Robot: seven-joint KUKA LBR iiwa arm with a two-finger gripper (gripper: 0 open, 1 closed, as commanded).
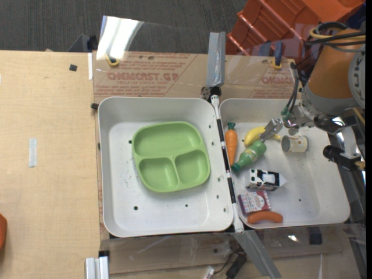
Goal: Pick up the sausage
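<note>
The sausage [265,217] is lying at the near edge of the right bin [325,208], just below a small pink packet [254,202]. The gripper [271,129] is hovering above the banana [254,135] and green bottle [250,155], well apart from the sausage; whether its jaws are spread cannot be told. A green divided plate [171,154] is resting in the left bin [116,173].
</note>
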